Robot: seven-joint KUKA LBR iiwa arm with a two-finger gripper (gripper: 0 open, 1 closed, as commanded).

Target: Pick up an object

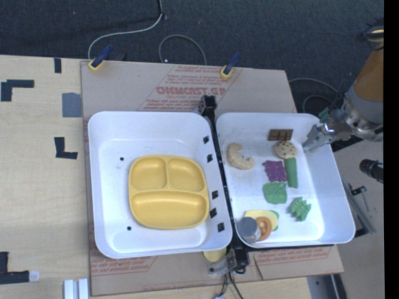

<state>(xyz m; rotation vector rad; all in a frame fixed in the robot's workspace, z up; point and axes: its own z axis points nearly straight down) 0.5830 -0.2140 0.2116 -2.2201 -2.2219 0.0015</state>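
Cookie (285,149) lies in the right bin (330,185), near the hand (313,138), grip unclear.

Premises present as a robotics lab or test cell. Evidence: two white bins (100,167) seated on a cardboard sheet (181,89) held by clamps (98,59), loose cables (134,27) trailing over dark carpet (249,17), black tape marks (15,89) on the wooden bench (37,198).
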